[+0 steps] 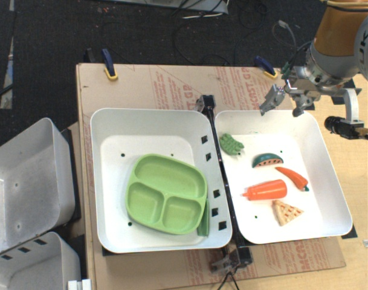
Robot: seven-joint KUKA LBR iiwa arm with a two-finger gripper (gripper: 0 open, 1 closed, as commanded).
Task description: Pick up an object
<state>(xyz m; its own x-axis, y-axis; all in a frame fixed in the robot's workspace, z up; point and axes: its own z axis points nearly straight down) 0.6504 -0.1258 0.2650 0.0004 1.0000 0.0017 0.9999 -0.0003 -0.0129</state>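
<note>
The task names no single item, and five small toy foods lie loose in the right-hand shallow white bin [329, 162]. The orange carrot-shaped plastic piece [267, 190] lies near the bin's middle. Taking it as the landmark: the tan pizza-slice wedge [287, 212] lies just below it, the red chili pepper with a green stem [292, 177] just to its upper right, the watermelon slice with a green rind [267, 160] just above it, and the green leafy toy vegetable [231, 144] further to its upper left, near the bin's inner wall. The chili's stem end is too small to make out clearly.

The two-finger tool [287, 102] hangs well above the carrot, over the bin's far rim, its fingers spread apart with nothing between them. The grey arm with an orange band [344, 17] is cut off by the top and right edges.

Left of the carrot, the other white bin [105, 162] holds a light green three-compartment plastic tray [167, 193], whose lower right corner hides a darker green item.

The brown board desk [171, 83] bears faded red mirrored lettering that cannot be read.
</note>
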